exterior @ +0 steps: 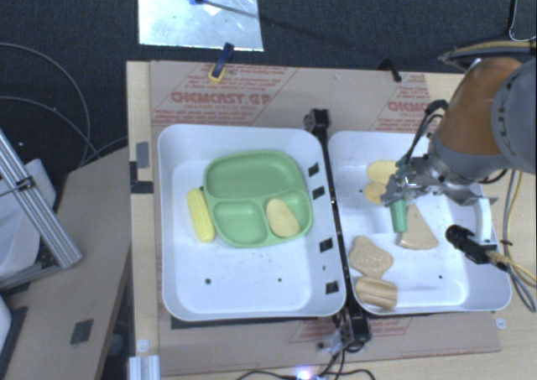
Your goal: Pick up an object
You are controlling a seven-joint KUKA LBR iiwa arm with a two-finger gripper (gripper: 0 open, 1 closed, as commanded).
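Left bin: green divided tray holding a yellow oval piece, corn cob beside it. Right bin: gripper fingers closed on green stick; cracker, bun, beige wedge nearby.

Your grey arm, orange-banded above the wrist, reaches in from the frame's right, its gripper lowered at centre right.

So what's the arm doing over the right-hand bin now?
Gripper low in right bin. Green item right below it; grasp unconfirmed. Yellow pieces and cracker crowd it.
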